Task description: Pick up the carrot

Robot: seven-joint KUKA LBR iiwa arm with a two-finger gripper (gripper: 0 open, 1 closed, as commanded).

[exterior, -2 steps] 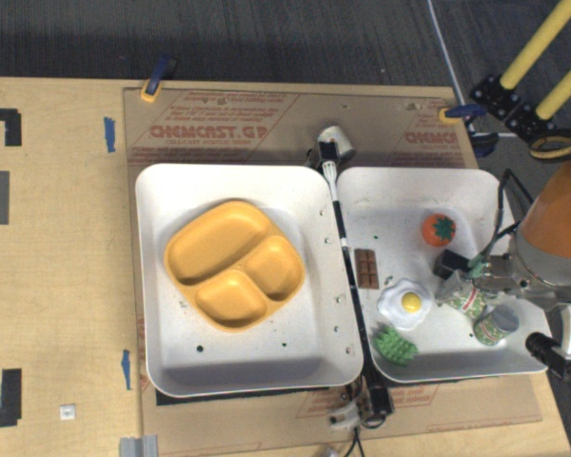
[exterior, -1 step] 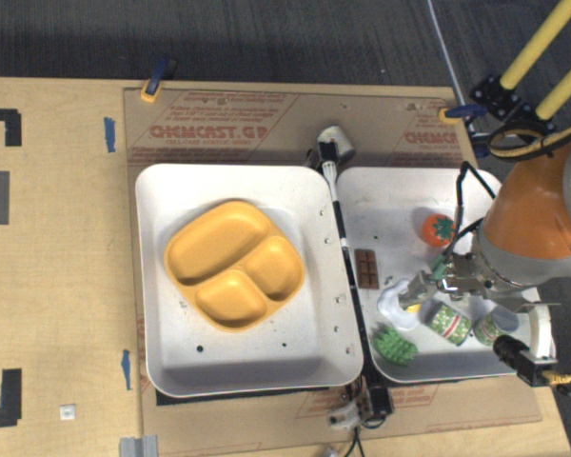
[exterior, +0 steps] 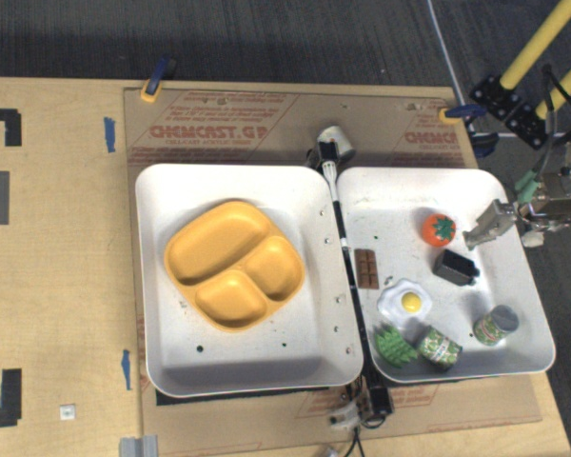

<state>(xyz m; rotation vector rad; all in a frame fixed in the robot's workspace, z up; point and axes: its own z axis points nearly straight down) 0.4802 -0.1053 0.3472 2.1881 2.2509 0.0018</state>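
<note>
The carrot [exterior: 439, 228] is a small orange-red piece with a green top, lying in the upper middle of the right bin [exterior: 400, 184]. My gripper [exterior: 483, 228] reaches in low over the bin's right side, its grey tip a short way right of the carrot and apart from it. Nothing is seen held in it. The rest of the arm is cut off at the view's right edge.
Just below the gripper tip lies a black block [exterior: 455, 268]. A chocolate bar [exterior: 366, 268], a fried egg [exterior: 405, 302], broccoli [exterior: 393, 345] and two cans [exterior: 440, 348] [exterior: 496, 326] fill the right bin's lower half. The left bin [exterior: 162, 198] holds a yellow divided plate [exterior: 234, 263].
</note>
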